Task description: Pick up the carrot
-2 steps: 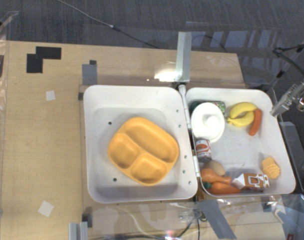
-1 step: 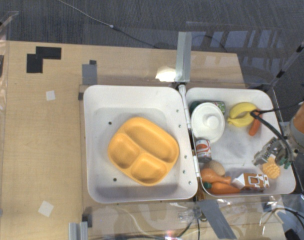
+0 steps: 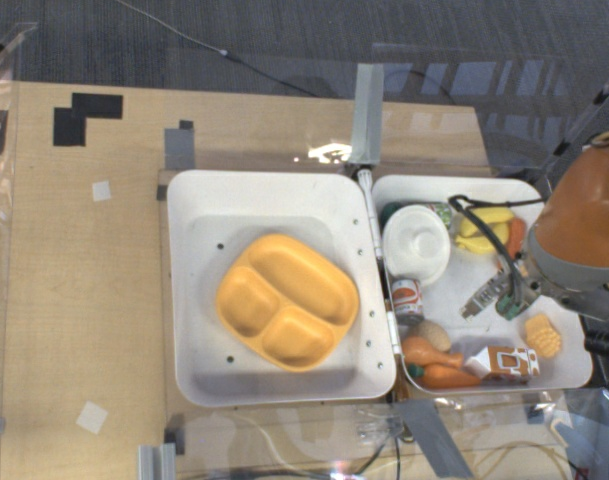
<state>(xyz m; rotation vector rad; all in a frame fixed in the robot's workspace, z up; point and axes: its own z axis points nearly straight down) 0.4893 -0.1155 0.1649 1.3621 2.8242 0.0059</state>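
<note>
Camera view: the approach step is judged in hand; the gripper (image 3: 486, 298) is hung above the carrot (image 3: 446, 375); jaw state cannot be told. Descent onto it is needed.

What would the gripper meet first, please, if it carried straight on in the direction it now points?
The gripper points toward the lower left of the right bin. Carried on that way, it would probably cross bare bin floor and first reach the potato, with the carrot just beyond. Its height is unclear from above.

Smooth glossy yellow plastic tray (image 3: 287, 300); matt pale wooden bench (image 3: 74, 298).
</note>
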